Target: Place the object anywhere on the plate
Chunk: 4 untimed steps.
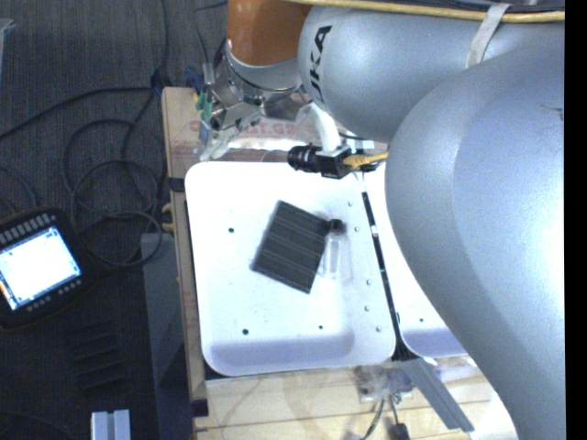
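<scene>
While the gripper (218, 117) hangs beyond the far rim of the left bin (209, 273), over the bench edge and well apart from anything to grasp, its opening cannot be read and nothing shows in it. Further right, the dark ribbed plate (292, 246) lies tilted mid-bin, presumably set there as the drop target. Just beside its right edge rests the object, a small clear piece with a dark cap (333, 242) (too blurred to name more closely), apparently not yet on the plate.
</scene>
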Each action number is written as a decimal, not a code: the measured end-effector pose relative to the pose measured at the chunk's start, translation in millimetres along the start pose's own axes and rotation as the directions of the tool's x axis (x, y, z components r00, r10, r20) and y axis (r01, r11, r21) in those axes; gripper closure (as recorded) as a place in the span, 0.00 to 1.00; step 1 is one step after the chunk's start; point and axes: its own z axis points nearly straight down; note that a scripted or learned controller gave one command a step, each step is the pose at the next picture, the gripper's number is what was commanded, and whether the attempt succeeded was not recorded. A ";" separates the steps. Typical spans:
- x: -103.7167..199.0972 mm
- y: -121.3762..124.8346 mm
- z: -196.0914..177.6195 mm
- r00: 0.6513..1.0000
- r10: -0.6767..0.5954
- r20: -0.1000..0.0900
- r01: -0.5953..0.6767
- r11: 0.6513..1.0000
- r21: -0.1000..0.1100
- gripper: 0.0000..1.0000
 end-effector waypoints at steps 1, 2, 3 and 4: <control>15.3 8.6 -57.5 0.767 0.641 0.004 -0.641 0.767 0.001 1.00; 55.2 -5.5 -12.0 0.342 0.940 0.006 -0.940 0.342 0.001 1.00; 30.4 -36.8 122.8 0.361 0.932 0.006 -0.932 0.361 0.004 1.00; 25.4 -38.7 123.0 0.356 0.935 0.011 -0.935 0.356 0.001 0.00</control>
